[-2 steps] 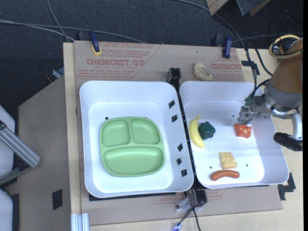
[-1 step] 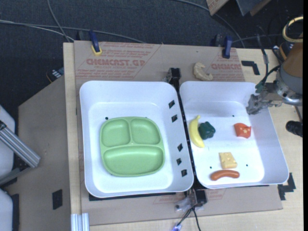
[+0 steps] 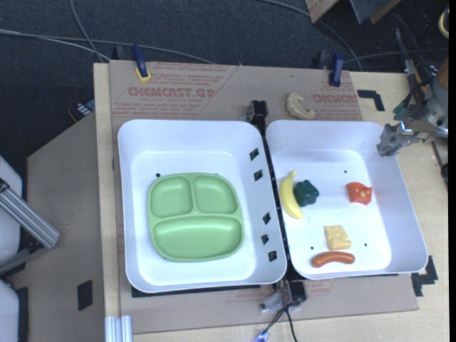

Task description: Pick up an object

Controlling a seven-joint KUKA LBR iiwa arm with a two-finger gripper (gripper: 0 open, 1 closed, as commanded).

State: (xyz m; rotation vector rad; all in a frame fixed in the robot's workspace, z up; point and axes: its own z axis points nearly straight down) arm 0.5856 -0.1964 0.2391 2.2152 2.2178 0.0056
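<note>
Gripper [image 3: 388,140]: hung over the right bin's [image 3: 399,191] upper right rim; whether open or closed, I could not tell.
Right bin, five objects: one yellow banana [image 3: 289,197] touching one dark green piece [image 3: 306,192], one red piece [image 3: 359,192], one cheese block [image 3: 337,236], one sausage [image 3: 332,259].
Left bin [image 3: 135,212]: one green divided plate [image 3: 195,216].
Outside the bins: one tan piece [image 3: 300,105] lay on the board behind the right bin.
Open room: bare floor between the gripper and the red piece.

Two white bins [image 3: 135,148] sit on a tan surface [image 3: 71,191] printed with red lettering. One bin holds a pale green divided plate [image 3: 195,216]; the other a yellow banana [image 3: 288,197], dark green broccoli [image 3: 306,192], red tomato [image 3: 359,192], yellow cheese [image 3: 337,236] and orange-red sausage [image 3: 333,259].
</note>
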